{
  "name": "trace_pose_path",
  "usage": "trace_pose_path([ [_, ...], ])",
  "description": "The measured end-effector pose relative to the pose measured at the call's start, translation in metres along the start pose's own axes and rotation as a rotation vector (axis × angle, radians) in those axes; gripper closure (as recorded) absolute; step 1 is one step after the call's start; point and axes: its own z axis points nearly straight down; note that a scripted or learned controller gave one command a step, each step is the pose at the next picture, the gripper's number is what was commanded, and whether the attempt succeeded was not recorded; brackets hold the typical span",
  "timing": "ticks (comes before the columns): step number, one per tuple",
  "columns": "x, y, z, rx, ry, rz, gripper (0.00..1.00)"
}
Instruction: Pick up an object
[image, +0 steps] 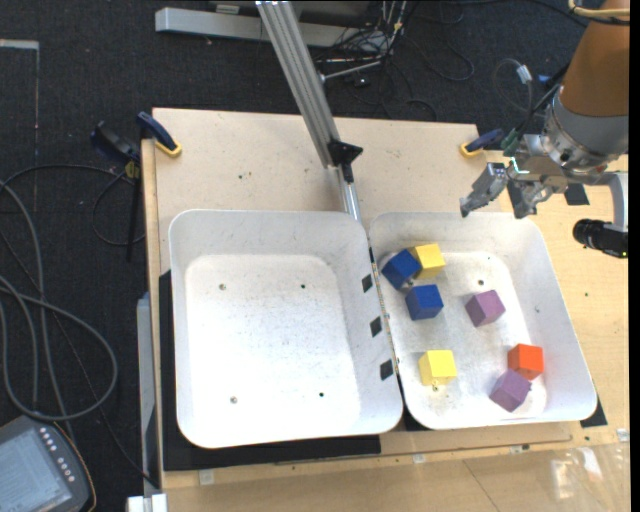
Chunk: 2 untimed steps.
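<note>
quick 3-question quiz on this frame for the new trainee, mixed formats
1. True or false: every block lies in the right bin.
2. How many blocks are there, and in which colours?
3. Multiple choice. The tool is: A) low among the blocks, B) up over the right bin's far edge, C) over the left bin.

Key
1. True.
2. Seven: two blue, two yellow, two purple, one orange.
3. B.

Slanted metal pole (308, 85), two clamps (160, 135) on the bench (260, 165), cables (60, 300), corner pendant (35, 470)
</note>
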Motion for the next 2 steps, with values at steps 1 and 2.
trace_pose_path([
  [1, 0.000, 0.001, -0.003, -0.004, -0.001, -0.002, 0.00],
  [2, 0.005, 0.004, 0.042, 0.000, 0.000, -0.003, 0.00],
])
